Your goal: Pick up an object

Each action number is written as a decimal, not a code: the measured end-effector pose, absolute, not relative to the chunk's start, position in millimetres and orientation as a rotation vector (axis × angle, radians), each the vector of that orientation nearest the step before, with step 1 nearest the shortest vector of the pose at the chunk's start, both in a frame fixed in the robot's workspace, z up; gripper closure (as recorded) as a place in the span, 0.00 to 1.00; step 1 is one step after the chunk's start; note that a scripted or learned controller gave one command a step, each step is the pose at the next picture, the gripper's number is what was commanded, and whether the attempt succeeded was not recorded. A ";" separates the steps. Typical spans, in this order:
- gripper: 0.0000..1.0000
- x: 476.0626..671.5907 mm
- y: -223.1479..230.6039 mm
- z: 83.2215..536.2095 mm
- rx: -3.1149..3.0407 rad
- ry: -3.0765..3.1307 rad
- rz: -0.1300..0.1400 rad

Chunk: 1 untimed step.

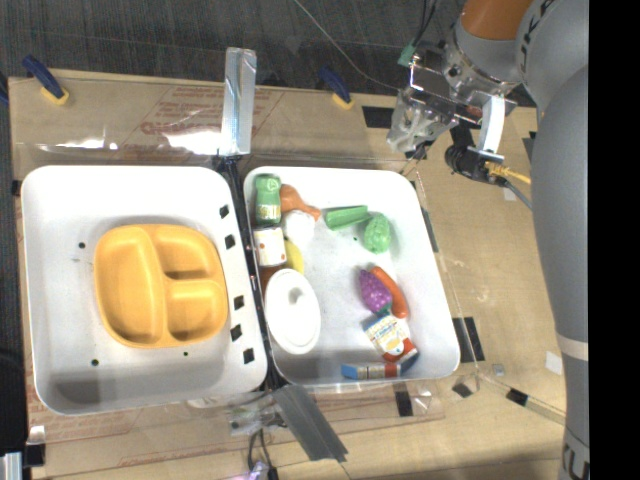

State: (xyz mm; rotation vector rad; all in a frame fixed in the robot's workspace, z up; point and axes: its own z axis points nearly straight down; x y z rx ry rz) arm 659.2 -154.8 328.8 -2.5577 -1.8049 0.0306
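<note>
You saw a yellow divided plate [160, 283] lying inside the left bin [45, 278], with blue clamps [46, 78] beyond that bin.

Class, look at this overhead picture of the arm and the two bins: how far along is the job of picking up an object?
Done: nothing looks picked yet. The gripper sits above the bench beyond the right bin's far corner, with nothing visible between its fingers. In hand: nothing clearly. Left: reaching in and lifting one item, such as the purple toy or the green bottle, which lie in the right bin. The yellow tray sits in the left bin.
</note>
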 end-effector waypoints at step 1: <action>1.00 617.0 -94.7 285.1 -2.659 -1.660 0.014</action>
